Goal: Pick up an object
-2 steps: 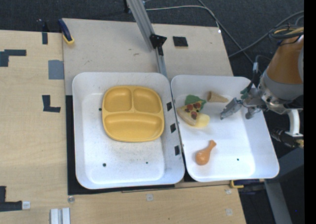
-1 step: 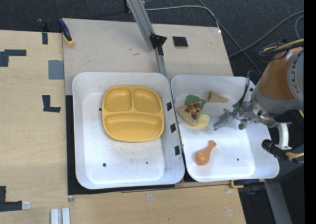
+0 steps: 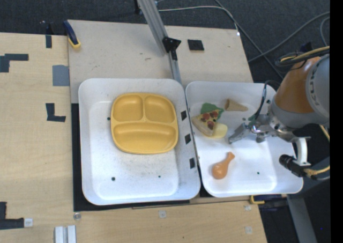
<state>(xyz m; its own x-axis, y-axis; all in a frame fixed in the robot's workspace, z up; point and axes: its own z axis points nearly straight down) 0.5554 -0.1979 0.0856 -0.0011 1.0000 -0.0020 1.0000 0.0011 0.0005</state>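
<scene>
The right bin (image 3: 268, 180) holds a pizza-slice toy (image 3: 210, 122) with red and green toppings, a small tan cone-shaped piece (image 3: 235, 105) at the back, and an orange drumstick toy (image 3: 222, 166) near the front. My gripper (image 3: 239, 134) reaches in from the right and sits low in this bin, just right of the pizza slice and above the drumstick. Its grey fingers point left toward the slice. Nothing shows between them.
The left bin (image 3: 96, 177) carries a yellow divided plate (image 3: 144, 123). A metal pole (image 3: 153, 14) slants down to the bins' back edge. The arm's orange band (image 3: 292, 94) and grey wrist hang over the right bin's right rim. Cables lie at the back right.
</scene>
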